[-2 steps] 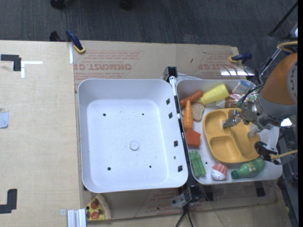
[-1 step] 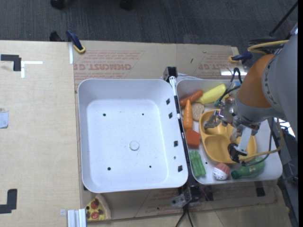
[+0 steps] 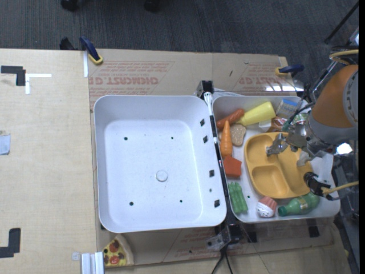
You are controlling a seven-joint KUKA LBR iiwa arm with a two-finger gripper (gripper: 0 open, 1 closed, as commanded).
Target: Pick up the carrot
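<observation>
From the overhead camera we see the carrot (image 3: pixel 226 137) lying lengthwise against the left wall of the right bin (image 3: pixel 326 210), thick end toward the near side, tip pointing away. We judge it a hard, smooth plastic cone, orange and slightly glossy, so it may roll or squirt out if pinched off-centre.

The gripper (image 3: pixel 279 147) hangs over the yellow divided plate (image 3: pixel 274 170), well apart from the carrot; we cannot tell how its tool stands, as the metal parts blur into the plate. Nothing shows between them.

The crowding worries us most. A red-orange sausage-like piece (image 3: pixel 229 117) touches the carrot's far tip, a tan cookie-like round (image 3: pixel 238 133) sits just beside its right flank, and an orange-red block (image 3: pixel 232 166) lies at its near end. All share a similar colour, so we think a grasp could land on the wrong piece. The bin wall on the left leaves little room for a finger on that side, and a descent could strike the rim or the black clips (image 3: pixel 212 131) joining it to the left bin (image 3: pixel 114 210).

Elsewhere there are a yellow wedge (image 3: pixel 258 112), a ridged green vegetable (image 3: pixel 236 196) and a green bottle (image 3: pixel 299 205), all looking like rigid moulded plastic
</observation>
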